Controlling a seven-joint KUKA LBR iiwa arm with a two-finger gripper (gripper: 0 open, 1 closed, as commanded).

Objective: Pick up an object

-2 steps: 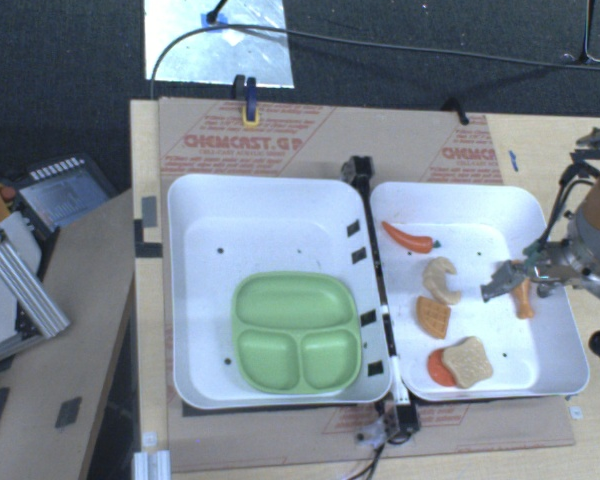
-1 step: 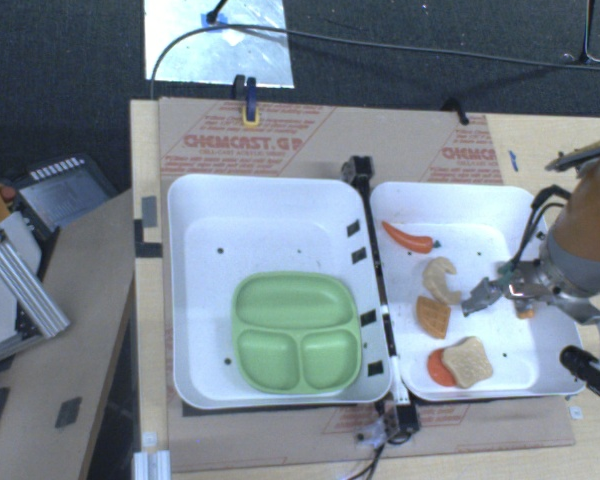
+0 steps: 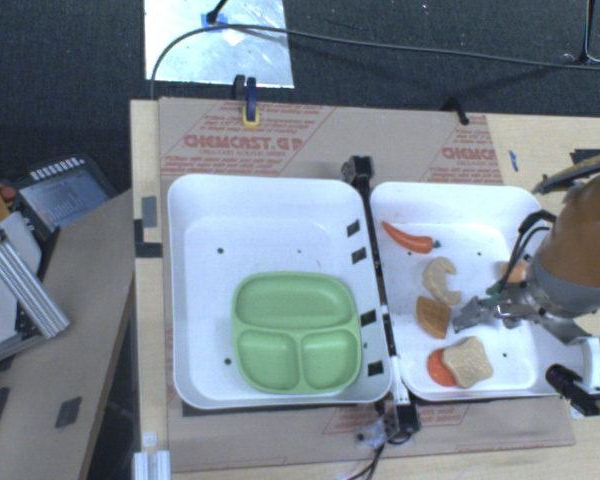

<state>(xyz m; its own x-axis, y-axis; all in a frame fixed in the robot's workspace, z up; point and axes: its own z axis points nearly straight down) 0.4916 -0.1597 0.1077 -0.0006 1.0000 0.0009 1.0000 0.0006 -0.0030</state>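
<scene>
Your counter (image 3: 310, 133) carried two white bins over dark carpet; in the right bin (image 3: 460, 203) lay a red pepper (image 3: 410, 236), pale and brown food pieces (image 3: 441, 280), and a bread slice (image 3: 467, 361). You were at the approach step; the claw (image 3: 477, 313) hovered just beside the brown piece, pinching nothing, its spread beyond telling; next you needed a descent squarely over one piece.

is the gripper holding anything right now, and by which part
Nothing is held, as far as the view shows. The gripper sits low in the right bin, beside the brown toast piece and above the bread slice, with nothing between its fingers.
</scene>
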